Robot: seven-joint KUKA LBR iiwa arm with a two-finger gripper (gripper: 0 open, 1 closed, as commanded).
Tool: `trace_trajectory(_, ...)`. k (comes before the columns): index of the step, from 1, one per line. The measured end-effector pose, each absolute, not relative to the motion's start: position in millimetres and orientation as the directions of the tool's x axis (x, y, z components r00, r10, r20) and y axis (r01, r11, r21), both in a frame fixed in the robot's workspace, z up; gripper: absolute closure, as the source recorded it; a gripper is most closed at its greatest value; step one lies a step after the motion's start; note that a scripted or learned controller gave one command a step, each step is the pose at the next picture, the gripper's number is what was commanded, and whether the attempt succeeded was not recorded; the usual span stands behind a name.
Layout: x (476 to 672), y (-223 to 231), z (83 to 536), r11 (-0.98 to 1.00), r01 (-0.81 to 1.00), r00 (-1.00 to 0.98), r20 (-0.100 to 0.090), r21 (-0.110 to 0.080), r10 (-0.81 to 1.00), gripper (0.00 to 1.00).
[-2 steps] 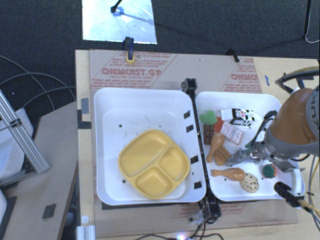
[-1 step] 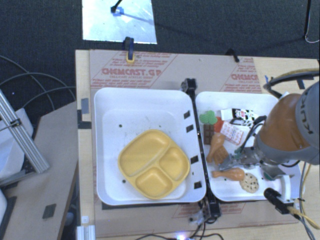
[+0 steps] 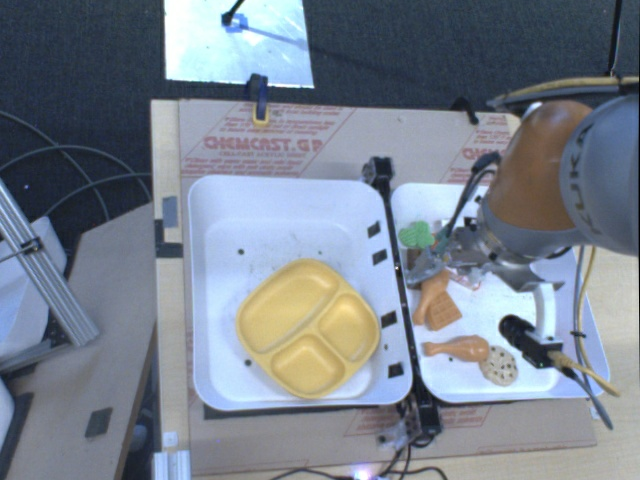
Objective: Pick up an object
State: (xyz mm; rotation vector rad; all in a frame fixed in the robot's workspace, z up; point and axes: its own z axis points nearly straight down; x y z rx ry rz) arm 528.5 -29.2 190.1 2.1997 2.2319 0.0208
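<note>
The claw (image 3: 432, 264) is seen low in the right bin (image 3: 560, 383), by the orange block (image 3: 437, 303); its grip cannot be told; the block should be squeezed squarely.

Red block lettering reading "CHEMCAST GP" runs across the brown protective sheet (image 3: 300, 133) that lies under the two bins, printed behind the left bin (image 3: 215, 298); the smaller red lines around it are too fine to read. More of the same red print appears on the sheet near the right bin (image 3: 570, 388), partly cut off. Dark letters on the grey arm (image 3: 590, 173) seem to spell "KUKA".
</note>
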Motion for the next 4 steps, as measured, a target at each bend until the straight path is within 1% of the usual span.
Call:
trace_trajectory(1, 502.1, -14.1, 184.1, 0.006, 1.0, -0.006, 0.001, 0.0, 1.0, 0.0)
trace_trajectory(2, 515.2, -45.1, 138.1, 0.012, 1.0, -0.013, 0.011, 0.028, 1.0, 0.0)
trace_trajectory(3, 516.4, -41.3, 147.0, 0.017, 0.999, -0.018, 0.018, 0.029, 1.0, 1.0)
trace_trajectory(4, 578.0, -5.9, 234.6, 0.009, 1.0, -0.009, 0.001, 0.013, 1.0, 1.0)
